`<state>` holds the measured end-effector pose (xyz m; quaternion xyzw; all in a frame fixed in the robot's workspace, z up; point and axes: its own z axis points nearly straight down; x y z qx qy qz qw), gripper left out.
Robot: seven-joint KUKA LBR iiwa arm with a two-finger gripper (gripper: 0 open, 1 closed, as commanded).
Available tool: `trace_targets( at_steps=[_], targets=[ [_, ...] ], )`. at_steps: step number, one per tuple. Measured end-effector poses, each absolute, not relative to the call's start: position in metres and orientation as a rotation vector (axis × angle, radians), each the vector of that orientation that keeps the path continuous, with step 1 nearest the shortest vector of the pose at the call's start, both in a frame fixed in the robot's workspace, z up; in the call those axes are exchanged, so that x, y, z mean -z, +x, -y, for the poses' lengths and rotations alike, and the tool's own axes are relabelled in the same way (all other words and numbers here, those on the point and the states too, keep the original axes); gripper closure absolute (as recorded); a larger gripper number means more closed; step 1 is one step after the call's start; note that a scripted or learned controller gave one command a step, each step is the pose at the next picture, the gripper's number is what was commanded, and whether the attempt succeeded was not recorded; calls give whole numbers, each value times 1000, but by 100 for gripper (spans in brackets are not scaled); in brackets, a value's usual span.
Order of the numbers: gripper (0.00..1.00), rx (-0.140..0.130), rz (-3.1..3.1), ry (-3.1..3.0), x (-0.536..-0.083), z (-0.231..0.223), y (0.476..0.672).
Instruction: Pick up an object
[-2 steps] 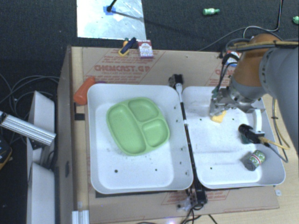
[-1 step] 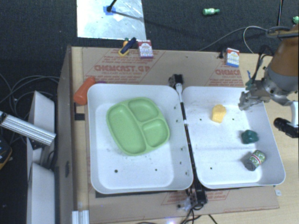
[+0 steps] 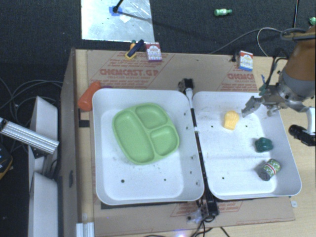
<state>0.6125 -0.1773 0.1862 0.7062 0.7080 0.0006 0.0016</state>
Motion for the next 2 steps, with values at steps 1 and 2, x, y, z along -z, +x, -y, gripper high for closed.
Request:
trace_targets(
  at_steps=[1, 2],
  targets=[
    [0, -2, -2226, 2216, -84, 135, 630],
    [100, -4, -2227, 2212, -95, 136, 631]
  ],
)
